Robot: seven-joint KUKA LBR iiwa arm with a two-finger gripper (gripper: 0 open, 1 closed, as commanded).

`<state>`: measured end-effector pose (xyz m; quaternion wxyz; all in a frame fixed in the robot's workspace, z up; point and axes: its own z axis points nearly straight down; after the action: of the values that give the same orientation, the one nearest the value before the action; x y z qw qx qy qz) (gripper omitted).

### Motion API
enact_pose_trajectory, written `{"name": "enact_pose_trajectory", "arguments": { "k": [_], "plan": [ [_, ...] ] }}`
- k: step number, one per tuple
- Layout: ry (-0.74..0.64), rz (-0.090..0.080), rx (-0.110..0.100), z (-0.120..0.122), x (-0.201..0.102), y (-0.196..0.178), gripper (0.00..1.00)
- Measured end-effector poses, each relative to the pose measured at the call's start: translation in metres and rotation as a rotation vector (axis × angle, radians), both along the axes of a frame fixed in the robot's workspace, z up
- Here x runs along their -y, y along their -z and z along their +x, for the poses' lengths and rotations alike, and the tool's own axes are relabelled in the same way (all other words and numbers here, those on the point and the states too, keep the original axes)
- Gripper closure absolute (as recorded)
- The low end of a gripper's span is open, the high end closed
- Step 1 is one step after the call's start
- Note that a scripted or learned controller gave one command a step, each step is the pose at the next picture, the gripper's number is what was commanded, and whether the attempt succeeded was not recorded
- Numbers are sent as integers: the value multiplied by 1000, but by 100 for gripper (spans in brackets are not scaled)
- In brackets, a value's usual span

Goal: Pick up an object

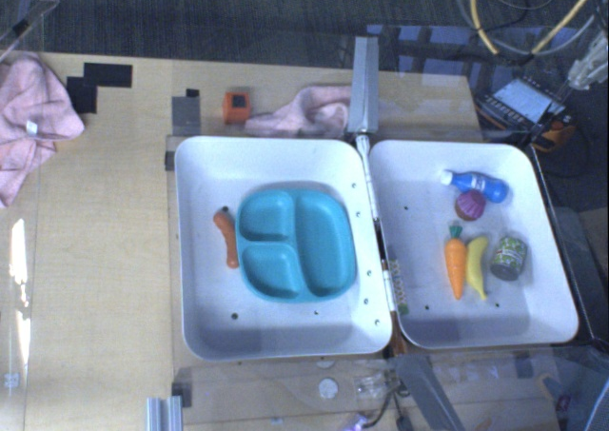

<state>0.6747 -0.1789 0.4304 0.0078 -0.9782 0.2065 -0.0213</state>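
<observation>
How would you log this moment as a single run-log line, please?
left bin: blue tray, orange sausage | right bin: bottle, carrot, banana, can | nothing picked

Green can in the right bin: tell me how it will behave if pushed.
The green can looks rigid and round, so it may roll if it lies on its side. The banana lies close beside it and would probably get nudged along.

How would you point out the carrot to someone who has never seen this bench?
Look at the right bin, the one without the blue plate. In its lower middle three things lie side by side: the carrot is the leftmost, then a banana, then a can. It is the orange one, tapering to a point, with a small green top pointing toward a purple ball.
</observation>
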Motion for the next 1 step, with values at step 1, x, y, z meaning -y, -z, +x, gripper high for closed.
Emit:
{"name": "enact_pose_trajectory", "arguments": {
  "k": [1],
  "plan": [
    [0,4,23,3,-2,-14,100]
  ]
}}
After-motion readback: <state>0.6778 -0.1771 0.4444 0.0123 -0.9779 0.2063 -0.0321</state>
